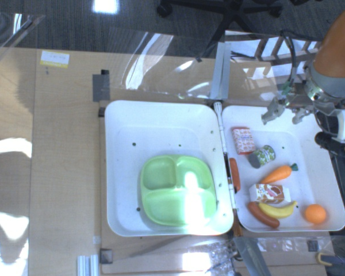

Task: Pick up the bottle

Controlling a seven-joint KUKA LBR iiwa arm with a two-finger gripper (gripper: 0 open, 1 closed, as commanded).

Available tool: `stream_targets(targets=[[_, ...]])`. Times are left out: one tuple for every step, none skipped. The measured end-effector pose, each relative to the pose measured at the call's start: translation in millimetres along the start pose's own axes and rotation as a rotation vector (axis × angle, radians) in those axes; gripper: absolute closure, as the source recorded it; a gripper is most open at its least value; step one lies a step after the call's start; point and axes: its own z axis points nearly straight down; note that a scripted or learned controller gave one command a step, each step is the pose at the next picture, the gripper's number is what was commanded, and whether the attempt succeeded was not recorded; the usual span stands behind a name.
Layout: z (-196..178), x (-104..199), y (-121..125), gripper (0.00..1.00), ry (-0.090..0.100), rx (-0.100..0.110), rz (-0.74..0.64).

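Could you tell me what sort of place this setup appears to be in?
Probably a robotics lab or office workspace. A robot arm reaches over a wooden bench bearing two white bins: one holds a green divided tray, the other toy food. An office chair base stands on carpet behind.

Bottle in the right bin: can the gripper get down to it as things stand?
Probably yes. The bottle lies apart from the carton and carrot, top uncovered; the gripper hangs above the bin's far edge.
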Motion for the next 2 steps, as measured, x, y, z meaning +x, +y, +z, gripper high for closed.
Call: stream_targets(targets=[[110, 4, -80, 0.00, 0.001, 0.002, 0.057], [139, 44, -62, 0.00, 0.001, -0.008, 0.586]])
